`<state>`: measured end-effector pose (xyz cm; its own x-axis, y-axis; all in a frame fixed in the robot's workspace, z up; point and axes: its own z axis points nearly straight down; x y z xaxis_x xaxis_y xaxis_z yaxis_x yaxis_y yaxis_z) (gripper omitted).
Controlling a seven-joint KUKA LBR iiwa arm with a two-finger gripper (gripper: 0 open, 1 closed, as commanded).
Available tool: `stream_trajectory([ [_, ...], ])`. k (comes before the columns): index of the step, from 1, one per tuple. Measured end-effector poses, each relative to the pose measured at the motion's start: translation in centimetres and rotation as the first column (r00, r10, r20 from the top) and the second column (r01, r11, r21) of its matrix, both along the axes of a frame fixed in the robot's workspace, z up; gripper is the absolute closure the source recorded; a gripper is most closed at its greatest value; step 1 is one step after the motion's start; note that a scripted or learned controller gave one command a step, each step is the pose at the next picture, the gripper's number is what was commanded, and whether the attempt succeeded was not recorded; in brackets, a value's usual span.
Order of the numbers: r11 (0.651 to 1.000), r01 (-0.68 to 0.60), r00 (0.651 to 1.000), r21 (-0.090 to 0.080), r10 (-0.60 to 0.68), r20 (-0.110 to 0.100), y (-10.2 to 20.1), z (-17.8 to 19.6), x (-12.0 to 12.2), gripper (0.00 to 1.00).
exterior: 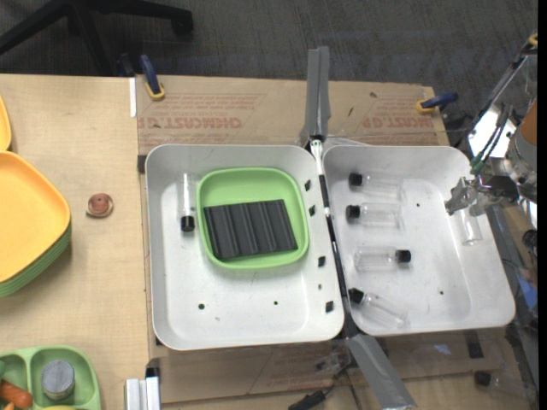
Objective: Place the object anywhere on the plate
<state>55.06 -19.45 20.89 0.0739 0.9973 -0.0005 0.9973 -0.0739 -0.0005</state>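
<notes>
A green square plate (250,185) sits in the left bin (171,297) with a dark ridged block (249,229) lying on it. A clear vial with a black cap (186,203) lies in that bin just left of the plate. Several more clear black-capped vials (374,215) lie scattered in the right bin (427,306). My gripper (468,198) hangs over the right bin's right side, near its rim. Another clear vial (472,227) shows directly below the gripper, touching or nearly touching it; whether it is gripped is unclear.
Stacked yellow plates (26,220) and a small red disc (100,203) rest on the wooden bench to the left. A green compartment tray (43,381) is at the bottom left. Clamps (152,82) hold the cardboard behind the bins.
</notes>
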Motion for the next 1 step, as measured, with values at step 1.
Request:
stream_trajectory([
  [1,1.000,0.000,1.000,0.000,0.000,0.000,0.00,0.00,0.00,0.00],
])
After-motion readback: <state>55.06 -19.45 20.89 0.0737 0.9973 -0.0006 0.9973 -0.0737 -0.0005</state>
